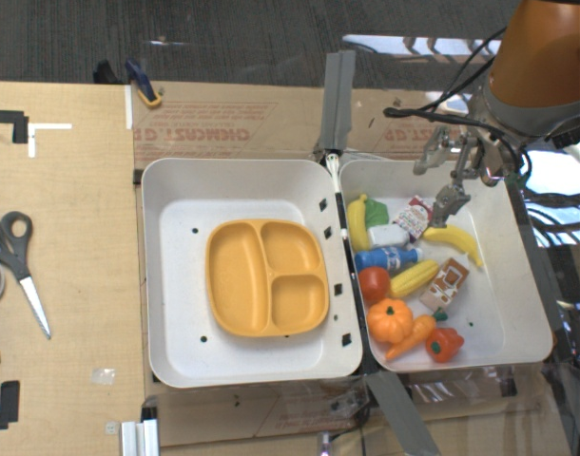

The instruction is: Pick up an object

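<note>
Far on the left, a pair of scissors (19,264) is lying on the wooden bench (71,188), well apart from the bins. Next, the left bin (166,255) is holding a yellow plate (267,277) with three parts in it. Nothing is sitting on the plate.

The right bin (513,283) is holding the toys. A yellow and green toy (364,218) is lying by the wall between the bins. A blue bottle (385,257) is lying just under it, and a red tomato (373,283) is sitting below the bottle. A small orange pumpkin (390,320) is sitting near the front, with a carrot (410,338) and a red pepper (444,344) beside it. A corn cob (414,277) and a little brown box (444,285) are lying in the middle. A red and white packet (414,218) is lying near the back, and a banana (454,241) is lying just beside it.

The gripper (458,174) is hanging over the back of the right bin. Its fingers are looking partly open, and nothing is between them. One finger tip is pointing down close above the packet and the banana.

I think the arm is getting ready to grab, so the pick is just starting. No toy is lifted yet. Next, the gripper needs to go straight down so its fingers are on both sides of one toy, maybe the banana, and then squeeze. The toys are lying close together, so it might bump the packet.
</note>
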